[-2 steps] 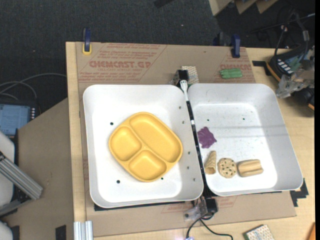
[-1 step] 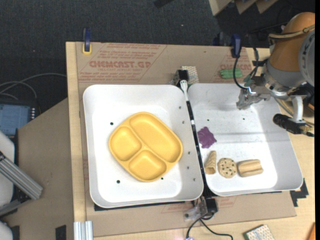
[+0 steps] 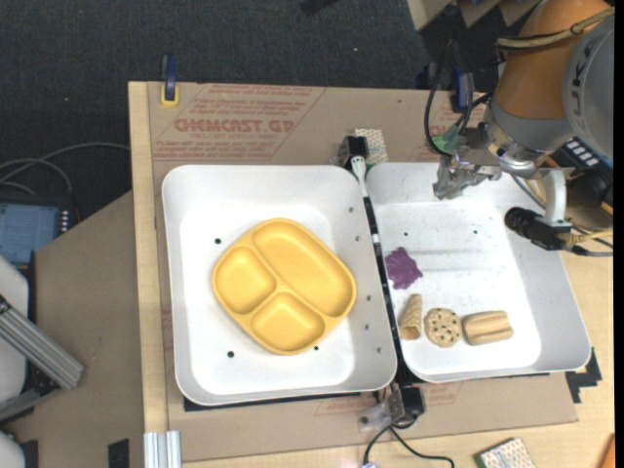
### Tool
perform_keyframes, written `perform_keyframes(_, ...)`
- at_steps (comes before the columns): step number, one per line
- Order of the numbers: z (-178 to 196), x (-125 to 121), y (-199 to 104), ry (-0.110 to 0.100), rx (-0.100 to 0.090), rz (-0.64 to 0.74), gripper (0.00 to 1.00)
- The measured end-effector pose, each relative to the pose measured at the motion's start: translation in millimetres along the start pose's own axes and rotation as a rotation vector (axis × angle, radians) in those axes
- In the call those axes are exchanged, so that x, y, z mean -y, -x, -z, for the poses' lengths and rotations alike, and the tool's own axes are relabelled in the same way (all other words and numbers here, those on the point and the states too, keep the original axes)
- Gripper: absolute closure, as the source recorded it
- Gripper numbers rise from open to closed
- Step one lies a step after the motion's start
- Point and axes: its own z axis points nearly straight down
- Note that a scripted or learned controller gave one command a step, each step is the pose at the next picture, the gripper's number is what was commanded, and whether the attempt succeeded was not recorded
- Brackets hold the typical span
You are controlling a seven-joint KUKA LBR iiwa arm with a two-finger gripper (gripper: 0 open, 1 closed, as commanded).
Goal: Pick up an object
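In the right bin (image 3: 546, 291) lie a purple piece (image 3: 401, 267) near the left wall, and along the front a tan cone-shaped piece (image 3: 410, 317), a round chocolate-chip cookie (image 3: 442, 327) and a tan bread-roll piece (image 3: 487, 327). My gripper (image 3: 454, 181) hangs over the far edge of the right bin, well behind these pieces, with nothing visible between its fingers. The left bin (image 3: 195, 213) holds a yellow three-compartment plate (image 3: 282, 284).
The two bins meet along a ridge (image 3: 375, 261) in the middle. The grey and orange arm (image 3: 546, 57) comes in from the upper right, with a black cable part (image 3: 534, 227) at the right bin's right wall. Brown cardboard (image 3: 244, 125) lies under the bins.
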Motion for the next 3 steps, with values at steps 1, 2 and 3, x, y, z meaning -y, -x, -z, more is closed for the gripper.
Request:
perform_keyframes(1,63,15,31,0.004,0.004,-0.01,1.0)
perform_keyframes(2,62,17,67,-0.001,0.004,-0.011,1.0)
perform_keyframes(3,57,20,92,-0.002,0.004,-0.01,1.0)
